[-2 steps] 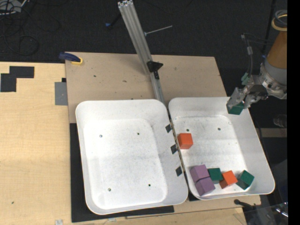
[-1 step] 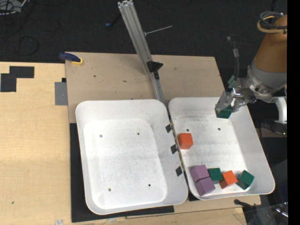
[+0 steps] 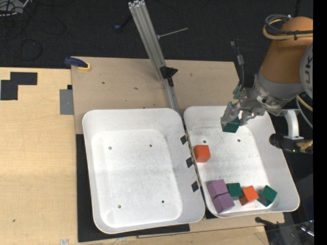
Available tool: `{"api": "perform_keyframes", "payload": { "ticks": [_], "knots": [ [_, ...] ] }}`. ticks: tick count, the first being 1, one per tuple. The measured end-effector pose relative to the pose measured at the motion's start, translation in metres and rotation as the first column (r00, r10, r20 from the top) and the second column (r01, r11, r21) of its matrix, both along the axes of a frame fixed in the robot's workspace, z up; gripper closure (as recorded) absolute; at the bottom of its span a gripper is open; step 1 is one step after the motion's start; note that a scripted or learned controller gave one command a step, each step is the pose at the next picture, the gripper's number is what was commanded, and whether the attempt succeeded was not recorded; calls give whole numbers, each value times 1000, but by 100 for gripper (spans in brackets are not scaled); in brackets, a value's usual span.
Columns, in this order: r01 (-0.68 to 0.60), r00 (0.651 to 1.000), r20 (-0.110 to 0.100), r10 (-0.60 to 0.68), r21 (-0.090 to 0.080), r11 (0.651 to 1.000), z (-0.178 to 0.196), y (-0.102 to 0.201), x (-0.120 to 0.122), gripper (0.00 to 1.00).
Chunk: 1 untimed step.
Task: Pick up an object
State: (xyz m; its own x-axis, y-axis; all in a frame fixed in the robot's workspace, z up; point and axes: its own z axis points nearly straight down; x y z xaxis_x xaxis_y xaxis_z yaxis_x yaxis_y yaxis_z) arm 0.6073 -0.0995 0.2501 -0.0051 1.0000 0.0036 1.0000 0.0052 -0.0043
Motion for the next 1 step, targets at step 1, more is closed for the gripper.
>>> {"api": "perform_keyframes", "payload": {
  "ticks": [1],
  "knots": [
    [2, 1000, -4, -2, -1, 1000, -15, 49, -21, 100]
  ]
}}
